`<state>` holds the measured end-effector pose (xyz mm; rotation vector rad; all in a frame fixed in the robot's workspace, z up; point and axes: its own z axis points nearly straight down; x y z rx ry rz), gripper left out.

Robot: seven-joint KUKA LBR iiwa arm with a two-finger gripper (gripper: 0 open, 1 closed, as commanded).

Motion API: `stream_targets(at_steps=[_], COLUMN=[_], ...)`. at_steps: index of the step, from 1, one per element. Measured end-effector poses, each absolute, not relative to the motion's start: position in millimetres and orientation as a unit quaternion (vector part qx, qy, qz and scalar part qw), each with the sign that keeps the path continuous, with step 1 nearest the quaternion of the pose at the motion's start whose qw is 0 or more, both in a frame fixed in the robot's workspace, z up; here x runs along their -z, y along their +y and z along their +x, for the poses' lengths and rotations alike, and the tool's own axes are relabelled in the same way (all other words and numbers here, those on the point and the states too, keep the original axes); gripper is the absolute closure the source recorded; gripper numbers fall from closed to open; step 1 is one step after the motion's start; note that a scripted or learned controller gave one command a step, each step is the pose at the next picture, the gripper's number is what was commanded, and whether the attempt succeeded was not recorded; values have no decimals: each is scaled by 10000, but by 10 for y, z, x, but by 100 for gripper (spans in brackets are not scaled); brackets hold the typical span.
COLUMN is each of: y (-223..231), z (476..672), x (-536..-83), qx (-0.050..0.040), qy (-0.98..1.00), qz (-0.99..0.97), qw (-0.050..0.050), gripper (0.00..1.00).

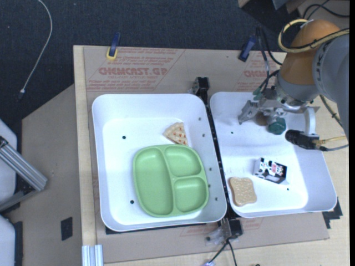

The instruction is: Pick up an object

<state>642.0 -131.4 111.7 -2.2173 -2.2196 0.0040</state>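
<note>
My gripper [260, 117] hangs over the far part of the right bin [310, 195], open, with its fingers spread and nothing visibly between them. A small teal round object [276, 127] lies just under its right finger [275, 115]; whether they touch I cannot tell. Nearer the front of that bin lie a black-and-white patterned item [270, 170] and a tan toy bread slice [242, 190]. In the left bin [105, 148] sit a green divided plate [169, 180] and, behind it, a toy waffle wedge [176, 132].
The grey arm with its orange band [308, 49] covers the right bin's far right corner. A black plug with a yellow cable [302, 139] sticks out beside the teal object. The bins meet at a black divider [213, 148]. Clamps hold the cardboard base [133, 65].
</note>
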Motion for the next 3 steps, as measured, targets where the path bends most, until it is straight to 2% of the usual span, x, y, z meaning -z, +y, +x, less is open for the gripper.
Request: stream_targets(at_steps=[1, 2, 3], y=[-1312, -1309, -1371], z=[6410, 6424, 6363], x=[-827, -955, -1464], qx=[-19, -5, 16], qy=[-7071, -7074, -7068], qz=[-7071, -7068, -7074], qw=[24, 7, -31], gripper=[0, 100, 100])
